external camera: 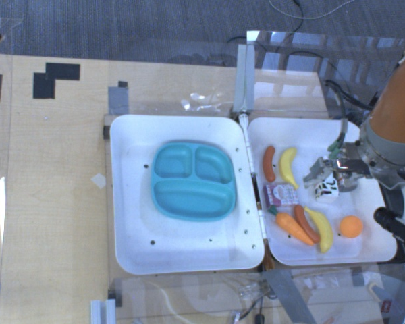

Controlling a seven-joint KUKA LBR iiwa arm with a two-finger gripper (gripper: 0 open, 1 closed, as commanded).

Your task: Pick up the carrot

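Observation:
The carrot (293, 227) is orange and tapered, lying at a slant near the front left of the right bin (372, 252). A red-brown sausage (305, 221) rests against its right side. My gripper (328, 173) hangs over the middle of the right bin, behind and to the right of the carrot and well apart from it. Directly beneath the gripper sits a small black-and-white object (327, 190).
The right bin also holds a second sausage (268, 163), two bananas (288, 167) (322, 229), a small packet (281, 194) and an orange (351, 227). A blue divided plate (193, 181) lies in the left bin (131, 201). The bins' shared wall (252, 181) runs just left of the carrot.

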